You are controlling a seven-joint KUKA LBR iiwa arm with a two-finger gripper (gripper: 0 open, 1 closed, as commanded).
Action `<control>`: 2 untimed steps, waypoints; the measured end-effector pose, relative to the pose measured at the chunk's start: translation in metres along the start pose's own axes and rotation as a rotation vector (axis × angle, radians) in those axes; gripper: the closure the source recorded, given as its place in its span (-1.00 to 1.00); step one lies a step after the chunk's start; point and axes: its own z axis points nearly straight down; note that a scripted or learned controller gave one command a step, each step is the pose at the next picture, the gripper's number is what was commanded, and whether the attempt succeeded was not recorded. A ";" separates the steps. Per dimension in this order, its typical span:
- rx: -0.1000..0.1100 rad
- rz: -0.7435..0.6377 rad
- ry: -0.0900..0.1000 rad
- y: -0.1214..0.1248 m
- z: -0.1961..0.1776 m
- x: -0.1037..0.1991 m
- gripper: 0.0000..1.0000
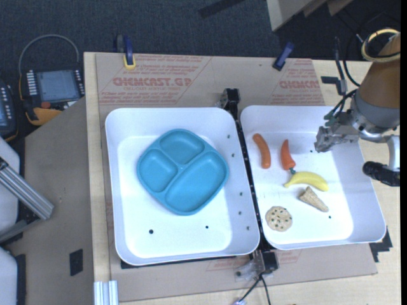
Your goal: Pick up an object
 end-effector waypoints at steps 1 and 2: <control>-0.002 0.000 -0.001 0.001 -0.065 -0.002 1.00; 0.003 0.000 0.000 0.002 -0.063 -0.002 1.00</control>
